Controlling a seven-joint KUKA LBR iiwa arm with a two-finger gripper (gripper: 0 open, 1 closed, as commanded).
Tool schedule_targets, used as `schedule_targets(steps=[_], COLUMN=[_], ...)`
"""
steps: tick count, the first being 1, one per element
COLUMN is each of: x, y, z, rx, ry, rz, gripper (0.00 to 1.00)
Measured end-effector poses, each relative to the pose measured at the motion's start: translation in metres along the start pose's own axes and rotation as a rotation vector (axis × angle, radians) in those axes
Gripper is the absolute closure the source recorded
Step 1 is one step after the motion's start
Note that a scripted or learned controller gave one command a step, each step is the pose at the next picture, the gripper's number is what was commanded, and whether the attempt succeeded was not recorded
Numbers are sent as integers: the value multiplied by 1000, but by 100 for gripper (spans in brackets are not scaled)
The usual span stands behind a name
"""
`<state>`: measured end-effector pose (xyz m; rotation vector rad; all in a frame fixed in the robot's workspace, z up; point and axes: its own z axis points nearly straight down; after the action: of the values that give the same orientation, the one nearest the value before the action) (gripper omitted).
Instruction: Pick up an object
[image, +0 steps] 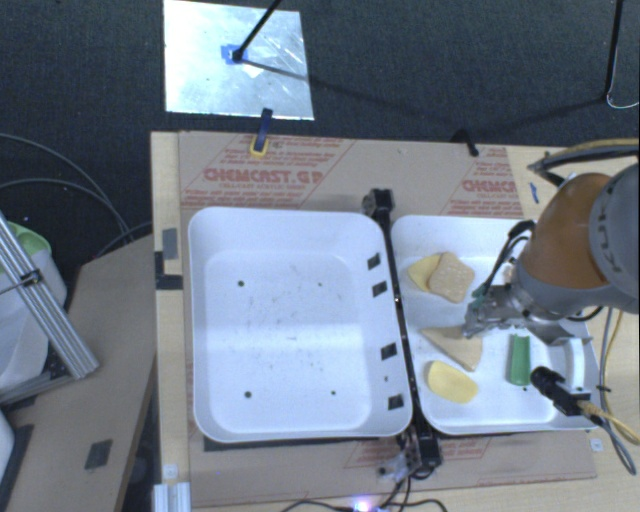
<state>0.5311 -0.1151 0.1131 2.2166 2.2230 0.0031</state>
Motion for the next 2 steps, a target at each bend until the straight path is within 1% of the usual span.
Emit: schedule_targets(steps=[1,2], x=[86,138], y=[-44,-35], z=[-75,-125], rx=[-2,-4], ry=[4,3], rz=[-9,-8], gripper=[100,100])
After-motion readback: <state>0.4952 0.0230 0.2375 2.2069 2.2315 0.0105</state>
